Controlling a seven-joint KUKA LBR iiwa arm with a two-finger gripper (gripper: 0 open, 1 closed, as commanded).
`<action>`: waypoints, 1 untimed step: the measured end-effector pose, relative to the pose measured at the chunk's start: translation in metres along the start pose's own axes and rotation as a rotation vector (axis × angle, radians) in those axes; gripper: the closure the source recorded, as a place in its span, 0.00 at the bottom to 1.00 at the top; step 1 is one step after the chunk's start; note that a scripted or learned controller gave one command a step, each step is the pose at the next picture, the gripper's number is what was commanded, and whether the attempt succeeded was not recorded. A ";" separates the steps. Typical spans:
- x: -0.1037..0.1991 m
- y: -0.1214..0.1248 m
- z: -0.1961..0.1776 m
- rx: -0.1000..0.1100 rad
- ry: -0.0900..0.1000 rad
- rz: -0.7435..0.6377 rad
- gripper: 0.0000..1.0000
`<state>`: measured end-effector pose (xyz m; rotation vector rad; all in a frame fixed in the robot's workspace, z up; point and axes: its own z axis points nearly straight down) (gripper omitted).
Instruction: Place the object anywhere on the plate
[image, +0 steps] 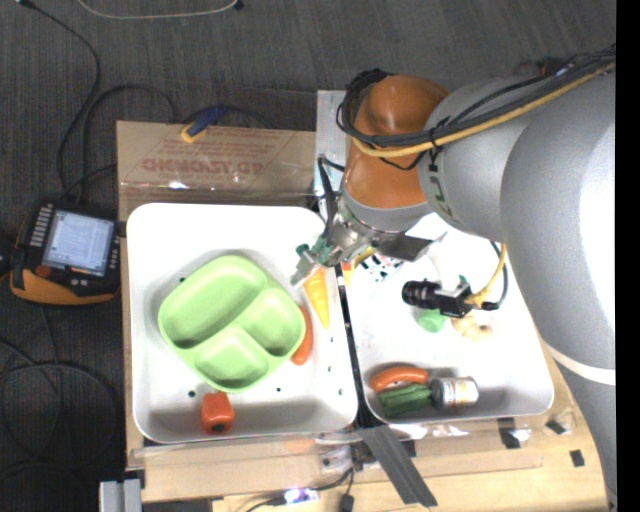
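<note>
Gripper (322, 252) sits at the green plate's (232, 320) two o'clock rim, apparently pinching the orange carrot (317, 293) by its top (hard to confirm), so you'd carry it toward eight o'clock.

plate (232, 320): light green | carrot (318, 295): orange | block (216, 411): orange-red | bins (150, 300): white

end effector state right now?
End effector: cannot be told; it sits over the pale orange carrot-shaped toy beside the green divided plastic plate.
</note>
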<state>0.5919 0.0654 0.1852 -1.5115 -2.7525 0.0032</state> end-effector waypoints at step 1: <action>0.000 0.000 0.000 0.000 0.000 0.000 0.00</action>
